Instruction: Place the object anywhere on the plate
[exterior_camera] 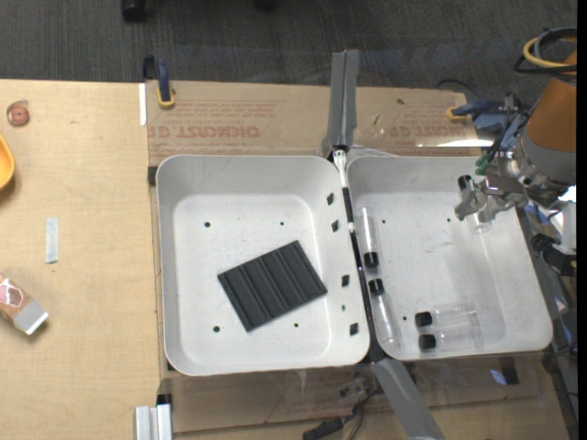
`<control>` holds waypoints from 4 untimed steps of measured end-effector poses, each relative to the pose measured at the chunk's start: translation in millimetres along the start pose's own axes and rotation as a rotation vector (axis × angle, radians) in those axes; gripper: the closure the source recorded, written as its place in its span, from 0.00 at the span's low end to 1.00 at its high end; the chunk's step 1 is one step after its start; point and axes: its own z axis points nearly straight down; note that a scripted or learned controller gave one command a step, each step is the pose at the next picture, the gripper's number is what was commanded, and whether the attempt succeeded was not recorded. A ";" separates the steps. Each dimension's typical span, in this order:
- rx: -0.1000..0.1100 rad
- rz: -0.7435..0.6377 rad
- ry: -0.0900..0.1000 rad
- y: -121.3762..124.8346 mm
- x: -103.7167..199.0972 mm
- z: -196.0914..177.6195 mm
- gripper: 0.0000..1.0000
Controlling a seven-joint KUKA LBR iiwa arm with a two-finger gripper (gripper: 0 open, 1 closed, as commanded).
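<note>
A dark grey ribbed plate (pixel 272 284) lies flat and turned at an angle in the left bin (pixel 183 191). Several clear tubes with black caps are in the right bin (pixel 440 255). Two of them lie end to end along its left wall (pixel 370 246) (pixel 380 308), and two lie side by side near its front edge (pixel 448 320) (pixel 449 339). My gripper (pixel 477 206) hangs over the right bin's far right part, well away from the plate. A faint clear shape (pixel 481 224) shows just under it; whether it is held is unclear.
A metal divider (pixel 343 108) runs between the bins at the back. Left of the bins, the wooden bench top holds a small packet (pixel 20 306), a pale strip (pixel 51 240) and an orange object (pixel 5 165). Cables and clamps (pixel 477 111) sit behind the right bin.
</note>
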 end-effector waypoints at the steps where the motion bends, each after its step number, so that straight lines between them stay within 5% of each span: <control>1: 0.003 0.011 0.001 48.0 72.4 66.7 1.00; 2: -0.001 0.246 0.000 61.0 145.8 -6.7 1.00; 3: 0.001 0.712 -0.001 55.7 211.1 -10.4 1.00; 4: 0.000 1.268 0.000 22.9 265.3 -87.6 1.00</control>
